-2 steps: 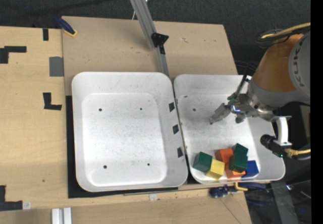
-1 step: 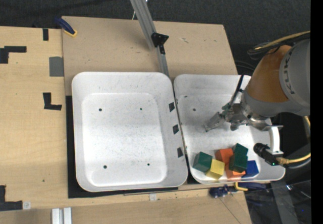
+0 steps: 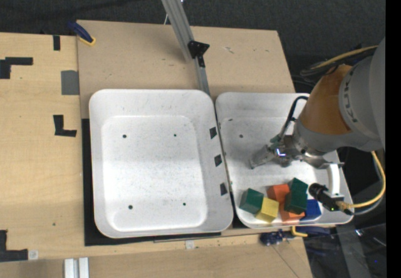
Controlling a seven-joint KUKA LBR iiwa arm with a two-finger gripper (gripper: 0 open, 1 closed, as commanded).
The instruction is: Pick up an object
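Grey metal, the end effector (image 3: 260, 159) hangs low over the bare floor of the right bin (image 3: 250, 114), though whether it is open or closed I cannot tell. Near it, toward that bin's front corner, sit a green block (image 3: 252, 200), a yellow block (image 3: 269, 208), an orange block (image 3: 279, 192), a dark green block (image 3: 298, 195) and a blue block (image 3: 312, 209). Beside it on the table (image 3: 37, 164) lies the left bin (image 3: 150, 164).

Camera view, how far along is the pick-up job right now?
Nothing looks picked yet. The grey two-finger gripper sits low over the right white bin, with nothing visible between its fingers. The small blocks, including the dark green cube, yellow cube and orange block, lie clustered at the bin's near edge. Grasping and lifting one remains.
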